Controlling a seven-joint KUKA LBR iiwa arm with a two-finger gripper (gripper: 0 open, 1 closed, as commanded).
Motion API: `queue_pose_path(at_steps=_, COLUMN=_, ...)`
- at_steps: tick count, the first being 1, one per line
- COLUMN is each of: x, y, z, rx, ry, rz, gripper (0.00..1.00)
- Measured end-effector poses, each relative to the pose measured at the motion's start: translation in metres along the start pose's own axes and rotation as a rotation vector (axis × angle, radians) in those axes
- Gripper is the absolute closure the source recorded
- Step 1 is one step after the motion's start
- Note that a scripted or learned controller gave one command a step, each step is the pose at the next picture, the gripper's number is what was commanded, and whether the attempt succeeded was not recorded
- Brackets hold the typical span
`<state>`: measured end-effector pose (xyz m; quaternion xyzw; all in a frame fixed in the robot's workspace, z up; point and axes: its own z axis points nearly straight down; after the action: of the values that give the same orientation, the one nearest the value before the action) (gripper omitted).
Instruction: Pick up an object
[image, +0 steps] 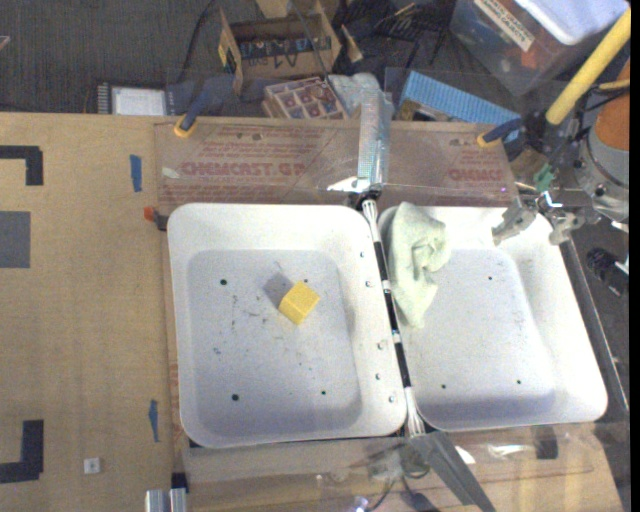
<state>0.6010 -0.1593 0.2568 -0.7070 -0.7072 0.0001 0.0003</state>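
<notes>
A brown surface (80, 300) carries black corner marks and strips of blue tape (136, 172). Behind the bins lies printed cardboard (250, 170), with a clear plastic strip (372, 135) and clutter beyond.

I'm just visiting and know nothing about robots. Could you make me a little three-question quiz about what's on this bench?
1. True or false: the yellow block lies in the left bin.
2. Which bin holds the pale cloth? A) left B) right
3. Fill in: the gripper hovers near the right bin's far ____ corner.

Key: 1 true; 2 B, draped along its left wall; 3 right.
</notes>
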Motion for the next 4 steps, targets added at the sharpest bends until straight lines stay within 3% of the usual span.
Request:
queue_pose_path(at_steps=1, x=-0.026, y=-0.069, z=0.046, rx=0.0, ry=0.0, rz=-0.235, gripper=0.0)
queue_pose_path(at_steps=2, x=-0.026, y=-0.025, z=0.121, rx=-0.001, ry=-0.001, rz=-0.455, gripper=0.0)
queue_pose_path(at_steps=3, x=0.029, y=-0.062, z=0.169, rx=-0.005, ry=-0.004, rz=-0.903, gripper=0.0)
queue_pose_path(at_steps=4, x=-0.027, y=-0.121, z=0.17, rx=-0.004, ry=-0.006, rz=-0.971, gripper=0.0)
